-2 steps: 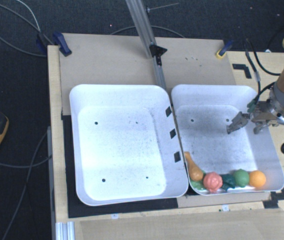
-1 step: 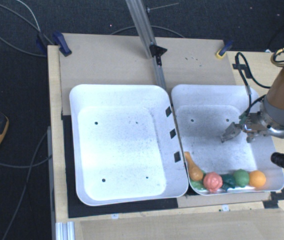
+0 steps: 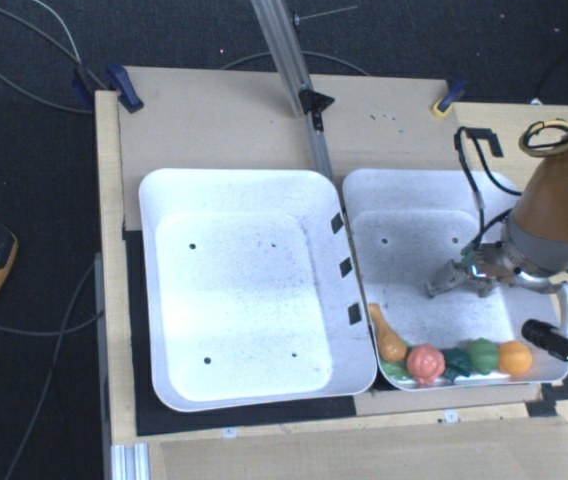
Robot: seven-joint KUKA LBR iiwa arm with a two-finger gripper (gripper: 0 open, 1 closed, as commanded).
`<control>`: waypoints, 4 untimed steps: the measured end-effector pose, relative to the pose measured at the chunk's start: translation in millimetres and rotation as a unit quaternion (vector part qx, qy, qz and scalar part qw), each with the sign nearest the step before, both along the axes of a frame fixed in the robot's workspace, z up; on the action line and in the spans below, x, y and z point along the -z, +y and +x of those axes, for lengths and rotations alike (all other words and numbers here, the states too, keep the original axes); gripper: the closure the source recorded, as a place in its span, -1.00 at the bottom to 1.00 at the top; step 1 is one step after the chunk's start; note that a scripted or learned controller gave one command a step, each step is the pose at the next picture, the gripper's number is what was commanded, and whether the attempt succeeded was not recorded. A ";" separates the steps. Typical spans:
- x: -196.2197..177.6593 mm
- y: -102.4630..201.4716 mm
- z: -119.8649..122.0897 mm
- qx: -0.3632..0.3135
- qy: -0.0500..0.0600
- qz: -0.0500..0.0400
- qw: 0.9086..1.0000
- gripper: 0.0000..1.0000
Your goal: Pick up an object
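1. The gripper (image 3: 451, 280) hangs over the bare middle of the right bin (image 3: 404, 190), its tip pointing left. Whether its fingers are apart or closed I cannot tell; nothing can be seen in them.
2. Behind it the arm (image 3: 554, 213) comes in from the right, orange band above the wrist, with a black cable looping over it.
3. The things to pick lie in a row along the near wall of the right bin, well apart from the gripper: a small orange carrot-like piece (image 3: 387, 336) at the left, then a pink ball (image 3: 425, 362), a green piece (image 3: 481, 355), and an orange ball (image 3: 515, 357) at the right.
4. They sit touching or nearly so, crowded against the wall.
5. The left bin (image 3: 239, 288) lies beside it.
6. To do the step well, I judge the gripper should travel toward the near wall and pick an end piece, the carrot or the orange ball, since those offer a free side.
7. Align the fingers across the row's line, so neither finger lands on a neighbour or the wall, and descend straight.
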State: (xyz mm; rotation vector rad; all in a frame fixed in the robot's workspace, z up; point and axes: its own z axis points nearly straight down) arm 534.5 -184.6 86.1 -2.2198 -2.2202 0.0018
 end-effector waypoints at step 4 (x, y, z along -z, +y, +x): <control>-142.7 -10.1 11.9 0.000 -0.002 -0.001 1.000 1.00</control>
